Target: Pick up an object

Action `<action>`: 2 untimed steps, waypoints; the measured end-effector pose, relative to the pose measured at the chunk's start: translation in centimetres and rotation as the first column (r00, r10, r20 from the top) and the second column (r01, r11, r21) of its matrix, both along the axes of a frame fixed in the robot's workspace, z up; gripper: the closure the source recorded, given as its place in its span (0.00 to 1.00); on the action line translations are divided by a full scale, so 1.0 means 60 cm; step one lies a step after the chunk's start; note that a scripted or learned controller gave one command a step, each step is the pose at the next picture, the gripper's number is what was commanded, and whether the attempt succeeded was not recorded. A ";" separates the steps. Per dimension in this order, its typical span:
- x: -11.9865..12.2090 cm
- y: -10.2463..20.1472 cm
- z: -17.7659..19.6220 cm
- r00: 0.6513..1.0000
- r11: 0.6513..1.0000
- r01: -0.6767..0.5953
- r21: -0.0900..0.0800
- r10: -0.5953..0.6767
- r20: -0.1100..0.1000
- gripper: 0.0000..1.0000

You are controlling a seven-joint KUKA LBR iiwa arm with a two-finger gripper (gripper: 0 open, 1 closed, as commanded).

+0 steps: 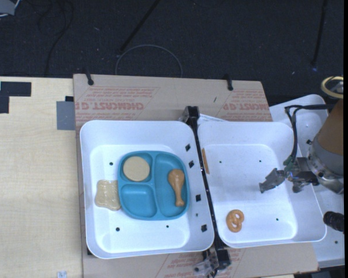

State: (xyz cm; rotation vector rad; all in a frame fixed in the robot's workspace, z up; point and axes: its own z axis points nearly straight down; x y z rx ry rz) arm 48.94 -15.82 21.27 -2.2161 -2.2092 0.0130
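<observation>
A small tan pretzel (235,220) lies on the floor of the right bin (249,155), near its front left corner. My gripper (268,184) hangs over the right half of that bin, up and to the right of the pretzel and apart from it. Nothing shows in its grip. In the left bin (98,149) sits a blue divided tray (142,204). A round tan biscuit (136,168) lies in the tray's back-left section and a brown drumstick (177,185) in its right section. A pale bread piece (107,194) rests against the tray's left edge.
A black divider (200,178) runs between the two bins. The arm's grey body (330,155) and cables (293,132) crowd the right bin's right rim. Cardboard (162,100) lies under both bins, with a wooden benchtop (29,184) to the left.
</observation>
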 end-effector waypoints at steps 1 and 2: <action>0.005 0.000 0.010 1.000 1.000 -0.003 -0.003 0.003 0.013 0.00; -0.003 -0.004 -0.095 1.000 1.000 -0.002 0.000 0.002 0.005 0.00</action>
